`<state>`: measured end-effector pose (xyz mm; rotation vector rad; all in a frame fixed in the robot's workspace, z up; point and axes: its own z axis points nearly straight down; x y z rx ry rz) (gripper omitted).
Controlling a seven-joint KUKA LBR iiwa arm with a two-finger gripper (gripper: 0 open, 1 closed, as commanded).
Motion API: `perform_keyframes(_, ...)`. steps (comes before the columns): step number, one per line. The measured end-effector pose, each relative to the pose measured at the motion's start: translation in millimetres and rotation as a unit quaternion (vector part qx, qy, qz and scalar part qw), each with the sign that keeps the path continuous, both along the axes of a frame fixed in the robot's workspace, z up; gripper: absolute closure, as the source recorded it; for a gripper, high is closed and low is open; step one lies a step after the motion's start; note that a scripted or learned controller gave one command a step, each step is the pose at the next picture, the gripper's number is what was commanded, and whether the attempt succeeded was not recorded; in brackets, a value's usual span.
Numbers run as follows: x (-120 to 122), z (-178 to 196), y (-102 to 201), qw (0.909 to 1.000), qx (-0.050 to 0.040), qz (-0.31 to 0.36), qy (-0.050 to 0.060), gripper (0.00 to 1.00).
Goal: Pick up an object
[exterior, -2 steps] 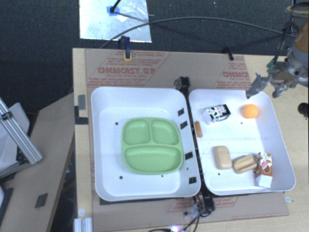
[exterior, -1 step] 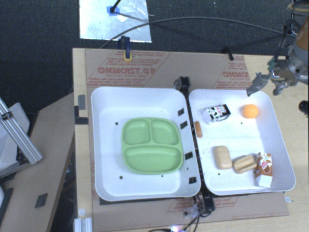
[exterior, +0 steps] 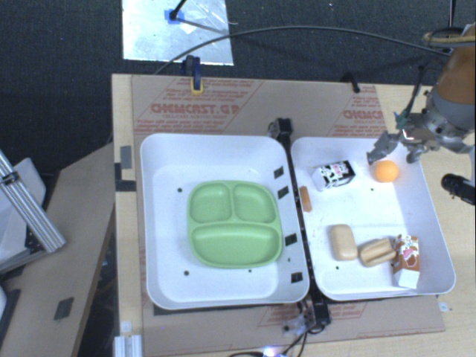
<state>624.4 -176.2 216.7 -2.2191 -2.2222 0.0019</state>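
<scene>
I have the tool (exterior: 398,146) at the far right corner of the right bin (exterior: 435,222), hanging from the grey arm (exterior: 454,99) that reaches in from the right. Its two fingers (exterior: 379,149) stand spread, with nothing between them. I judge the orange ball (exterior: 386,171) the likeliest target: it lies just beside the tool, on the near side of it and slightly inward, apart from the fingers as far as I can tell. Being round, it offers no long axis to align with, so the coming move appears to need only a short shift toward me and a descent. The other candidates sit farther off in the same bin: a black-and-white carton (exterior: 333,174) to the left of the ball, lying on its side; a thin orange stick (exterior: 305,198) near the dividing wall; a tan soap-like block (exterior: 343,242) and a bread roll (exterior: 376,251) side by side toward the near edge; and a brown-and-white carton (exterior: 406,262) in the near right corner, touching the roll. The left bin (exterior: 160,199) holds a green divided plate (exterior: 235,223). Both bins rest on a cardboard-covered surface (exterior: 223,106); beyond it lies dark carpet with a foil sheet (exterior: 175,21).
</scene>
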Motion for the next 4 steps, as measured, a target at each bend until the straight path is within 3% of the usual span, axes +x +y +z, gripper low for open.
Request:
perform_keyframes(2,2.5,-103.3,-0.4,1.0,0.0,0.0,0.0,0.0)
perform_keyframes(3,4.0,-89.0,-1.0,1.0,-0.001,0.0,-0.003,1.0)
perform_keyframes(4,14.0,-27.3,1.2,1.0,-0.0012,0.002,-0.005,1.0)
